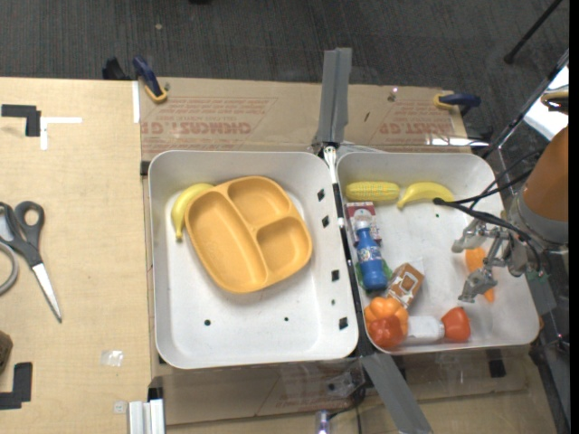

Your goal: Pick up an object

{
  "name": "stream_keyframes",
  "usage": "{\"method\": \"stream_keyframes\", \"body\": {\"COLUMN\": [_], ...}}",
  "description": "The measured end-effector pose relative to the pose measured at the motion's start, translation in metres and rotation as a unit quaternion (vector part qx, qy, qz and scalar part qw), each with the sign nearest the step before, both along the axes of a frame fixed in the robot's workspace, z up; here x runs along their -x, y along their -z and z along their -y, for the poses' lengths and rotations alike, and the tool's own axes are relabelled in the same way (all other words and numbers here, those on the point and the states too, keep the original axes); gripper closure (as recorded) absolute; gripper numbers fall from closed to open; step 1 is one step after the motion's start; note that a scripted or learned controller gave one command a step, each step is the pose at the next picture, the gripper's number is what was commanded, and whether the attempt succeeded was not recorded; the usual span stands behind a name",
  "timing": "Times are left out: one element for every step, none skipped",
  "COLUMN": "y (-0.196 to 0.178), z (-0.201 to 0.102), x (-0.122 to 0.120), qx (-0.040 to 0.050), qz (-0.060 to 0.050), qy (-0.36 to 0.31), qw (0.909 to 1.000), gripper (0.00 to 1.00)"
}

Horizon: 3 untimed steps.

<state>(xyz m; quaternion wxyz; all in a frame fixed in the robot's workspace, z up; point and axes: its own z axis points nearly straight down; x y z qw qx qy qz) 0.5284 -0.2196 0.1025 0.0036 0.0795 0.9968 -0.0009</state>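
- The gripper [479, 265] hangs low at the right of the frame, over a small orange object [476, 260] in the right bin [425, 165].
- Fingers look apart, perhaps around it.
- Nothing is lifted yet; the closing and the lift remain.

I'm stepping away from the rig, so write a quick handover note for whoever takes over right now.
Gripper: low in the right bin, near its right wall, over a small orange piece; no object seen held.
Right bin: corn cob, banana, blue bottle, brown packet, orange and red toys at the front.
Left bin: orange divided plate, with a second banana by its left rim.
Done: nothing visibly lifted.
Left: pick up an object.
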Motion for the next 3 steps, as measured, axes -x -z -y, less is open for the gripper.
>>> {"method": "stream_keyframes", "body": {"y": [0.01,-0.001,-0.001], "z": [0.002,0.002,0.002], "x": [-0.009,-0.01,-0.01], "qx": [-0.0008,0.0005,0.0004], "qz": [-0.001,0.001,0.001], "qy": [0.024,0.022,0.022], "qw": [0.9997,0.9998,0.9998], "gripper": [0.0,1.0,0.0]}}
